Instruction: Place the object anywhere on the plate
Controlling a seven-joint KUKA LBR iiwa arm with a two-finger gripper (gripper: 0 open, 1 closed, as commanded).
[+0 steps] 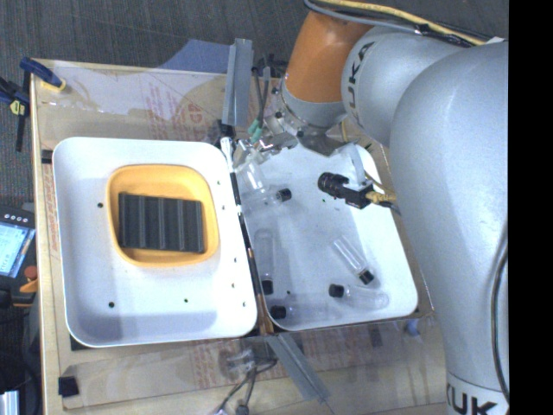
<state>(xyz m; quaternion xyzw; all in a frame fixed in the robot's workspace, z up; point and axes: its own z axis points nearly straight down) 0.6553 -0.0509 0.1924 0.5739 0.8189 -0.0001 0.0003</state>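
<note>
Frankly, I am hovering my pincer [251,150], grip unreadable, by clear tubes [350,253] that risk slipping before reaching the plate [117,188].

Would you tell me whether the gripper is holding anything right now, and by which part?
It cannot be told: the gripper sits at the right bin's upper-left corner, and glare hides whether anything is in it.

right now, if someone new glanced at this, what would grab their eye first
The big grey arm with its orange band dominates the right side, reaching down over the top-left corner of the right bin. Next comes the yellow plate in the left bin, with a dark ribbed insert at its middle. Small clear vials with black caps lie scattered in the right bin.
</note>
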